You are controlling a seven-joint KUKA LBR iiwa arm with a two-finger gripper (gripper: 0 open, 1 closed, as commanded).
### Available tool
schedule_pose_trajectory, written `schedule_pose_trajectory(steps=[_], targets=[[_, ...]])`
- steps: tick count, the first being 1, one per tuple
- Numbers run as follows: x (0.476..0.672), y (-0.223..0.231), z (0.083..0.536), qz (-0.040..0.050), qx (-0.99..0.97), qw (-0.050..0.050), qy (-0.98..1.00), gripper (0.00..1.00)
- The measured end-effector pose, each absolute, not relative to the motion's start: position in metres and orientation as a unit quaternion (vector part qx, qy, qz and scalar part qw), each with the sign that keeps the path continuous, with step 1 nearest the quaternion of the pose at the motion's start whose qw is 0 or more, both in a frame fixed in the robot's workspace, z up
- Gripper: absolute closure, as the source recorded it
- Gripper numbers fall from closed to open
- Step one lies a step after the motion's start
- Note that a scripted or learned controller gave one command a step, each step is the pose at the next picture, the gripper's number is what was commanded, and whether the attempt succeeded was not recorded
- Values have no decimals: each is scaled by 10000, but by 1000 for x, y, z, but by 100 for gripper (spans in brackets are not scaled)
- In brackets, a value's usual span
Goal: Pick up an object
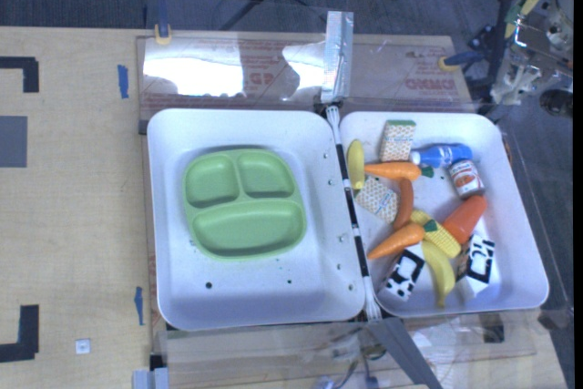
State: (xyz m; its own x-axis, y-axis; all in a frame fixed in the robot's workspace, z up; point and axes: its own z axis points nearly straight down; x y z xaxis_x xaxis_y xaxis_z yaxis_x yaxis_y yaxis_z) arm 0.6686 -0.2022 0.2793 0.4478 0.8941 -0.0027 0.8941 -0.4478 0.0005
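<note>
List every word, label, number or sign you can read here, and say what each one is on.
None can be read for certain.
Clear panel behind the bins: red print, blurred and mirrored.
Small jar: red and white label, too small to read.
Black-and-white blocks: bold marks, no clear letters.
Blue bottle: nothing legible.

one fixed camera looks down at a slant on both white bins, fairly close.
</note>
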Motion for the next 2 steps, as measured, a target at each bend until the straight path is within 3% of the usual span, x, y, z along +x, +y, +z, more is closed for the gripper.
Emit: schedule_pose_trajectory(steps=[1, 2], targets=[[668, -185, 305, 11, 7404, 25, 6722, 100], [669, -184, 316, 20, 7397, 50, 6729, 100]])
